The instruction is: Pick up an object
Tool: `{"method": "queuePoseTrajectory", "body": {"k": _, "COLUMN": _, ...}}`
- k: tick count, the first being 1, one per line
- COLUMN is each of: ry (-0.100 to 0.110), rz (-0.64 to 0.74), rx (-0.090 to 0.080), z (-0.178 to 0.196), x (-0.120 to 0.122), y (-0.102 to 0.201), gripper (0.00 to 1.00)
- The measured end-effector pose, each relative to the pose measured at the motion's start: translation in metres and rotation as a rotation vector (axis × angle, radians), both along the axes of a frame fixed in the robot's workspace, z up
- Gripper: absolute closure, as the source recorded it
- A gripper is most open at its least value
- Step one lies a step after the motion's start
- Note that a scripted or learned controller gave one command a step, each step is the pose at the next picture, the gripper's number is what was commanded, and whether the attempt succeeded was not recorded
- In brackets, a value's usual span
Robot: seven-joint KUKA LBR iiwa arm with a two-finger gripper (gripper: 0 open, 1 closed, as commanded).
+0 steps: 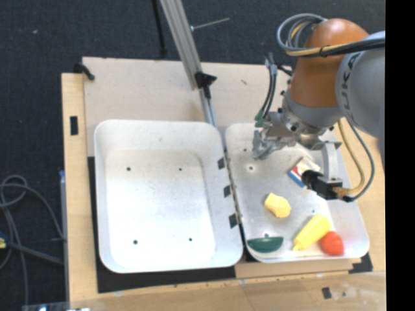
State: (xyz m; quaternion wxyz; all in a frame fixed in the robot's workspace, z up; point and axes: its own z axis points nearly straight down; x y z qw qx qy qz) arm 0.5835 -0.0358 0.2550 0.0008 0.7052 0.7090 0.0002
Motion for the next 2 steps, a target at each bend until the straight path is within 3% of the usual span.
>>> {"method": "queuePoseTrajectory", "body": {"k": 2, "ry": -0.001, "rz": 0.001, "rx": 0.002, "z": 0.011, "x": 0.040, "y": 0.096, "gripper": 1.00}}
